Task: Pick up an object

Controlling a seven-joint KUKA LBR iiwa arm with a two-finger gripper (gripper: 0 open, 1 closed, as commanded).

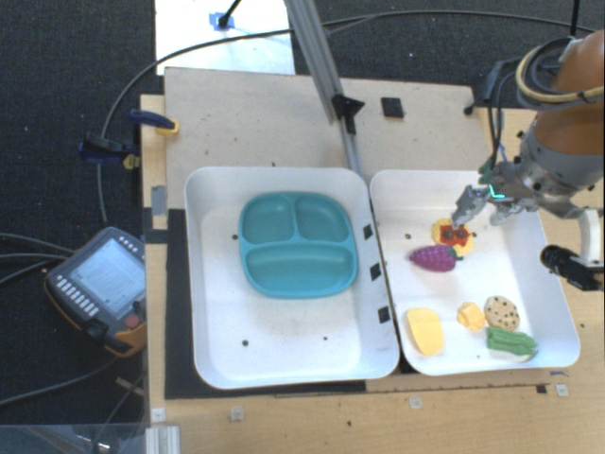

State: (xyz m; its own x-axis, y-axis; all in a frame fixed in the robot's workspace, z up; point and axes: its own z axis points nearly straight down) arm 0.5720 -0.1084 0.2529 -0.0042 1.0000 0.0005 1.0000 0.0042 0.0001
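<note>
The gripper (465,218) hangs just above the yellow-and-red toy (452,235) in the right bin (553,296); whether the fingers are open or closed, I cannot tell. The toy lies touching the purple grapes (434,258), up from the yellow block (425,331). It looks light, stiff plastic, probably slick. Best taken across its narrow sides, clear of the grapes.

Grey arm (558,164), orange band, black cables

Plate (298,246) in left bin (213,282); toys (434,258) in right bin (553,339).
</note>
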